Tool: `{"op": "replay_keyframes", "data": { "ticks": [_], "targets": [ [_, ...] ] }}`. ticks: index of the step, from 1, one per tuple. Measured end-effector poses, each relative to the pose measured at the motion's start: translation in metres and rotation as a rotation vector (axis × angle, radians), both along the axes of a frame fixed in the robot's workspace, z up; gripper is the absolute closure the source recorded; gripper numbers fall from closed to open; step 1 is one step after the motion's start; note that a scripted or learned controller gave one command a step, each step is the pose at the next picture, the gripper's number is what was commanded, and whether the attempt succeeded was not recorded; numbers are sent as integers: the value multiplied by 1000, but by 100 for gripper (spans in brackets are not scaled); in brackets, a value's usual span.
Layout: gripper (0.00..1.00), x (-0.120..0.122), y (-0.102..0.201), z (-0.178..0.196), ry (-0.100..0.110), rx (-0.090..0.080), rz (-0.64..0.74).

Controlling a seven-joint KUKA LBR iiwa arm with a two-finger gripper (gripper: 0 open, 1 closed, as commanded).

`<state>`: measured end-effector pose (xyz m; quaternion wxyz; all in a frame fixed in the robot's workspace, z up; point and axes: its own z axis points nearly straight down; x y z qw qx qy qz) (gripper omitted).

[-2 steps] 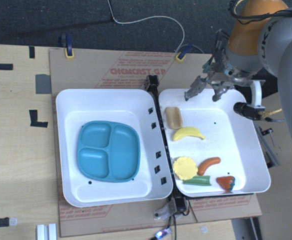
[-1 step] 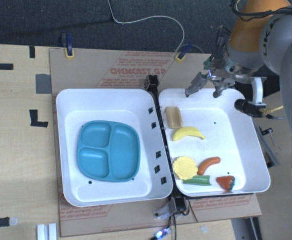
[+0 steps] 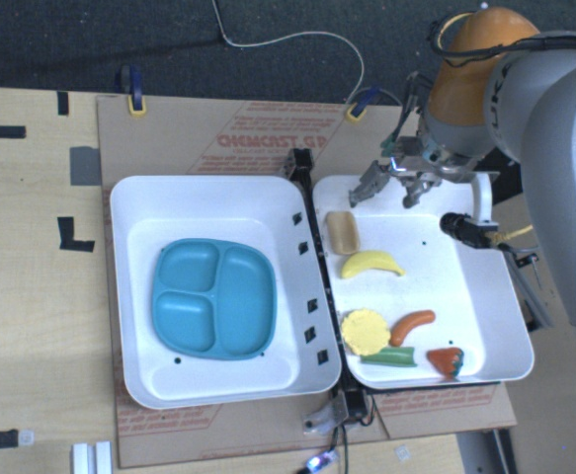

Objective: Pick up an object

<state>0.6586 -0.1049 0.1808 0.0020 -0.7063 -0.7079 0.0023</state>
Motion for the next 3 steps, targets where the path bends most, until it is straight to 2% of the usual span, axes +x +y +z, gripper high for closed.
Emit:
{"op": "replay_keyframes", "data": {
  "ticks": [2, 3],
  "targets": [
    [0, -2, -1, -97, -4, 0, 0],
    [100, -2, 0, -86, -3, 0, 1]
  ]
}}
